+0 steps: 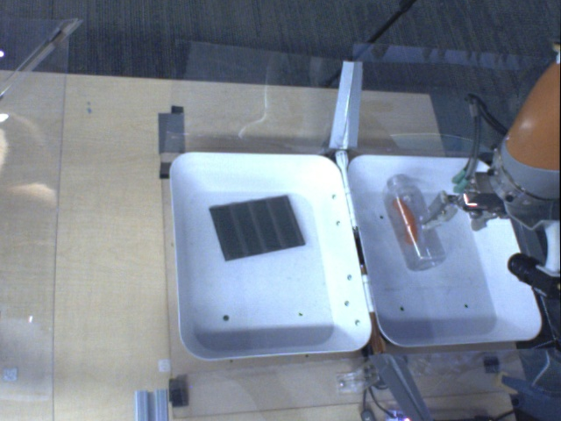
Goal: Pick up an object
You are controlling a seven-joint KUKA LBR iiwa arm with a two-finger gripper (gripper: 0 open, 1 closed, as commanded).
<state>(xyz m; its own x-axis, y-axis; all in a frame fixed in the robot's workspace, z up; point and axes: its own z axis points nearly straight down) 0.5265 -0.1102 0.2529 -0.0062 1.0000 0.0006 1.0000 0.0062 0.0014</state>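
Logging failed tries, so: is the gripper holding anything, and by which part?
Cannot be told: the gripper sits against the clear tube's upper side.

A clear plastic tube (pixel 410 221) with an orange-red piece inside lies on its side in the right bin (pixel 456 318), slanted across the upper middle. A dark ribbed rectangular mat (pixel 257 226) lies flat in the left bin (pixel 263 331).
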